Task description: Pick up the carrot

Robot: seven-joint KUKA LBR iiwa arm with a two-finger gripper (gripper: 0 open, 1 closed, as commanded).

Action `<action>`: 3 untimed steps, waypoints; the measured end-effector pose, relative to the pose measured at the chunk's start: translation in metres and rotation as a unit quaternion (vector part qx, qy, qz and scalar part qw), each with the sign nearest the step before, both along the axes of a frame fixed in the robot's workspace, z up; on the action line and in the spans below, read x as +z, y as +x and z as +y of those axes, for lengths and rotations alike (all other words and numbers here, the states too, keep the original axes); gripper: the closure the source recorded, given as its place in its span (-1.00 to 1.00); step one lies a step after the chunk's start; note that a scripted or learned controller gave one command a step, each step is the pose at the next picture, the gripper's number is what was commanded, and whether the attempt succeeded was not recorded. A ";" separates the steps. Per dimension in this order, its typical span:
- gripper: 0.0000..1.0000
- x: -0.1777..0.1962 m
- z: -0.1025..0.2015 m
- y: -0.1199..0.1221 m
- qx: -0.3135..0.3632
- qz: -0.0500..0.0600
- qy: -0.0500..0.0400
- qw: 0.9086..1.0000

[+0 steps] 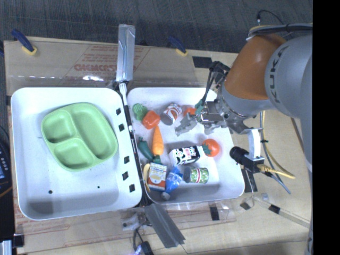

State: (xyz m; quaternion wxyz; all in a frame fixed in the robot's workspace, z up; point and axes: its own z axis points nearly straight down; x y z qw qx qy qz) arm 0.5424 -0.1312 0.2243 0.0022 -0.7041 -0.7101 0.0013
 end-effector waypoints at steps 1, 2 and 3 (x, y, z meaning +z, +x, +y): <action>-1.00 -0.034 0.064 0.017 -0.021 0.001 0.000 1.000; -1.00 -0.134 0.038 0.046 -0.048 -0.001 -0.001 0.999; -1.00 -0.132 -0.011 0.068 -0.054 -0.002 0.000 0.999</action>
